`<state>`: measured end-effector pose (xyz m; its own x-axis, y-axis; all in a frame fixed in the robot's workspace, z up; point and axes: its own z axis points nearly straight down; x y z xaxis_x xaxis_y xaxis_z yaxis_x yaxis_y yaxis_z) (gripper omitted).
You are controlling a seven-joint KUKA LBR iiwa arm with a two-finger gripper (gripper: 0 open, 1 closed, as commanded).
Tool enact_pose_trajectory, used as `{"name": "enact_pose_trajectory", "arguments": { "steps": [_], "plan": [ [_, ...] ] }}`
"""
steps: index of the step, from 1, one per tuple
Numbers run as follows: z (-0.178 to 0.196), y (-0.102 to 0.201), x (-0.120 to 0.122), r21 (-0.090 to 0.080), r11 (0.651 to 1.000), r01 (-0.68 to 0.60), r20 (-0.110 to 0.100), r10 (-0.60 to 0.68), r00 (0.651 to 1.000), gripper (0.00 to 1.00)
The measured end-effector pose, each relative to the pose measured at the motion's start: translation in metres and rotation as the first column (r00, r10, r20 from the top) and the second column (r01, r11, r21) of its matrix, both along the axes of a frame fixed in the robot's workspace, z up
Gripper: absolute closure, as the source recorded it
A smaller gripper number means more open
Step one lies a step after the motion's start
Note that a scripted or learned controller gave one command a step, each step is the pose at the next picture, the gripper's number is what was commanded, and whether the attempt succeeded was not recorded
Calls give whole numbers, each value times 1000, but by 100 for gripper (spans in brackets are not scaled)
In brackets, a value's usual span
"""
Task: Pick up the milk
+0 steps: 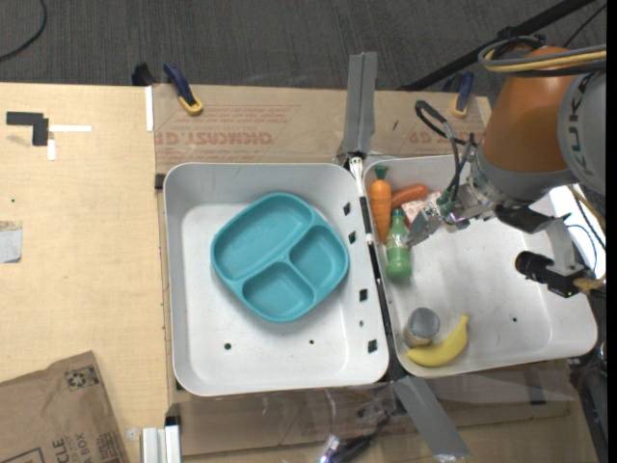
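Hovering Low Over the Right Bin

Reaching in from the right, the arm [528,104] is bending down over the right bin [540,340], and the gripper [421,226] is hanging low near that bin's back left corner. Its dark tip is pointing down and to the left, sitting just beside the top of a green bottle [397,251]; whether it is touching the bottle cannot be told. Whether the gripper is standing open or closed cannot be told either, since its tip is showing as one dark, blurred shape, and nothing is plainly sitting in its grasp.

A small pale shape with pink marks, seemingly the milk [446,205], is lying close under the gripper's body, partly hidden by it, just right of a red item [411,195] and a carrot [381,201]. Whether it is being held cannot be told.

Near the front wall of the same bin, a grey can [421,326] is resting against a banana [442,345]. In the left bin [175,258], a teal divided plate [280,257] is lying flat near the middle
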<state>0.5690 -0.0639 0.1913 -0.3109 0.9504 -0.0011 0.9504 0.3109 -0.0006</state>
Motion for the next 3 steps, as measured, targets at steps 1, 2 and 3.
{"name": "enact_pose_trajectory", "arguments": {
  "steps": [1, 2, 3],
  "plan": [
    [15, -55, 53, -1, 998, -63, 1, 63, 998, 0],
    [-74, -48, 22, 0, 993, -120, 0, 120, 993, 0],
    [-88, -51, 71, -5, 1000, 2, -5, -2, 1000, 0]
  ]
}}
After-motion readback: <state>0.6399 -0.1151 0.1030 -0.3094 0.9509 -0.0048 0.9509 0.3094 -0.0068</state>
